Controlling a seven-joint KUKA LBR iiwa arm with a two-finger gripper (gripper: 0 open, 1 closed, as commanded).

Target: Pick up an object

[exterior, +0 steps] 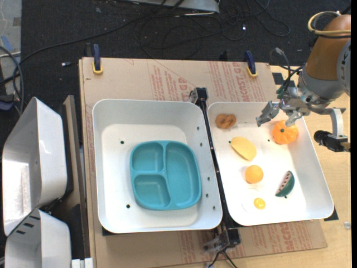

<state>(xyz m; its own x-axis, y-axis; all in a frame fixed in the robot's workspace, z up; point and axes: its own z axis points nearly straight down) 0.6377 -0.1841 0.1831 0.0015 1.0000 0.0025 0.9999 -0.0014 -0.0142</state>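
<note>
Objects for picking lie loose in the right bin (321, 202): a small orange pumpkin-like piece (284, 133) at about one o'clock from the bin's middle, a brown pretzel-shaped piece (225, 120) at eleven o'clock, a yellow wedge (244, 148) near the centre, an orange ball (254, 174) just below it at six o'clock, a watermelon slice (284, 184) at four o'clock and a small yellow piece (259, 204) at six o'clock near the front wall. The left bin (106, 166) carries a teal divided tray (165, 175). The gripper (280, 114) hangs over the right bin's far edge, its fingers spread apart with nothing between them; one finger points toward ten o'clock, the other sits just above the pumpkin piece's stem. Judged step: approach, with the grasp not yet made. The nearest candidate is the pumpkin piece, which lies just at five o'clock of the fingertips. The next move would call for centring the spread fingers over that piece, descending until they straddle its body, then closing. Its rounded form may roll or squirt out if the fingers close off-centre.
</note>
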